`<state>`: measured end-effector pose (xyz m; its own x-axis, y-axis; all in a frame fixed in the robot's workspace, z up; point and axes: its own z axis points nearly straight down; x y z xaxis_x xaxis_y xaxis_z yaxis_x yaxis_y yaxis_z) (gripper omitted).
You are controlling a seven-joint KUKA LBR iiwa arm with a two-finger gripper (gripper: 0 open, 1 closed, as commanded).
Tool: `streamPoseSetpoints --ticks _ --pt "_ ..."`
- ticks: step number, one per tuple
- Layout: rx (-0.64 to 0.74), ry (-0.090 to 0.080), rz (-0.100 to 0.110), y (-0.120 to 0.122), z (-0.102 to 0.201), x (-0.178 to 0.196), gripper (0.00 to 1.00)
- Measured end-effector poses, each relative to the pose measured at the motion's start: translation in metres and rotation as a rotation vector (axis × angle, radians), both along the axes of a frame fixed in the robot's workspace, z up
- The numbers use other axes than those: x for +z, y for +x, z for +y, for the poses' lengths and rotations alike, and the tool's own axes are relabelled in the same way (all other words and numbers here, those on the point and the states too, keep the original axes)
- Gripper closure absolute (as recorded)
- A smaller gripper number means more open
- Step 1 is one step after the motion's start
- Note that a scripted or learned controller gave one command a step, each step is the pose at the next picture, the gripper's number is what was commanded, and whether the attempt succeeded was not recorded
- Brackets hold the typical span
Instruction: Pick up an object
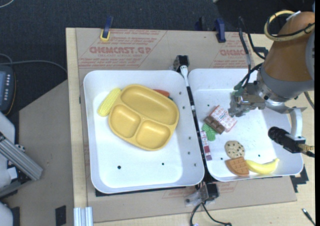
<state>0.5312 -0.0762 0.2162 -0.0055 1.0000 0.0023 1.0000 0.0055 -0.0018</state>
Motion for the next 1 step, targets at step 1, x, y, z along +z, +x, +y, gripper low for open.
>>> streamPoseSetpoints --ticks 1 --pt "0.000 0.001 0.001 -0.0058 0.0532 -0.0045 1.00"
